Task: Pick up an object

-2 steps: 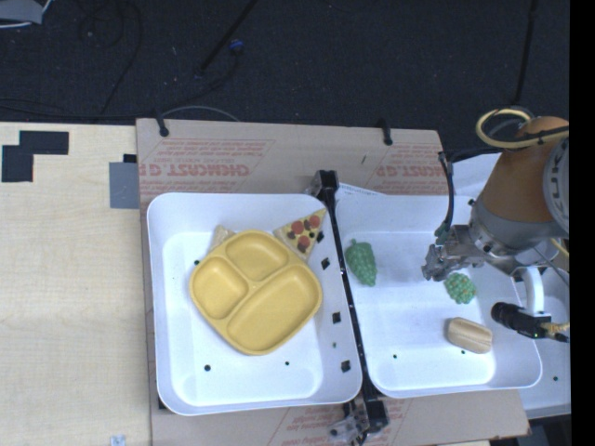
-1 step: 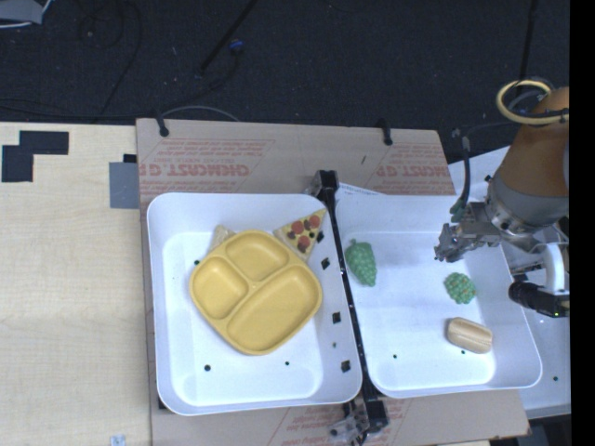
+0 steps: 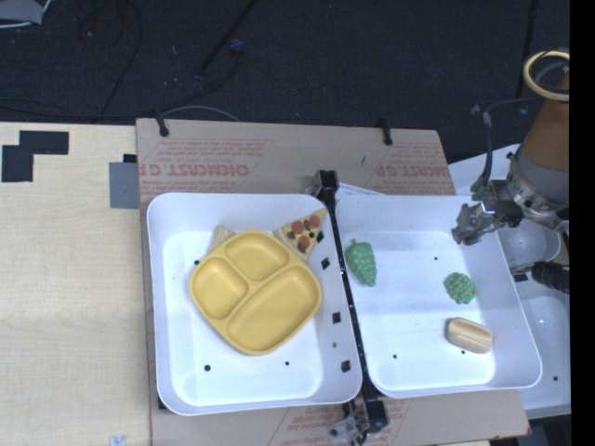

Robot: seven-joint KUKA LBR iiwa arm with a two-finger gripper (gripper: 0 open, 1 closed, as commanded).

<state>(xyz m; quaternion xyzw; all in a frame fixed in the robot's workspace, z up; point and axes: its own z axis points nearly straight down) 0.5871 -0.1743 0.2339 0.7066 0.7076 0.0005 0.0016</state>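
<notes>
We found the two-finger gripper point(image 3: 472, 221) poised over the back right corner of the right-hand shallow white plastic bin point(image 3: 409, 384), at the end of the grey arm with its orange band point(image 3: 548, 128). Nothing lay between its fingers; whether they stood apart or together we could not tell, since the small dark tips blurred into one another at this slant.

The nearest candidate, as we judged it, was the small knobbly green plastic piece, something like a broccoli floret point(image 3: 459, 288), lying on the bin floor near the right wall, toward the front of the bin from the gripper and only a little to the side. It was roughly round, so it offered no long axis to line up with. Just beyond it, nearer the front still, lay the tan bread-roll-shaped toy point(image 3: 469, 334), its long axis running across the bin, left to right and slightly tilted. A larger green bunch-of-grapes toy point(image 3: 361, 262) sat well apart, by the bin's left wall.

In the left-hand white bin point(image 3: 177, 379) rested a yellow three-compartment plastic tray point(image 3: 257, 291), with a toy pizza slice point(image 3: 304, 232) touching its back edge.

We reckoned the coming move called for a short travel frontward and a descent onto the floret.
</notes>
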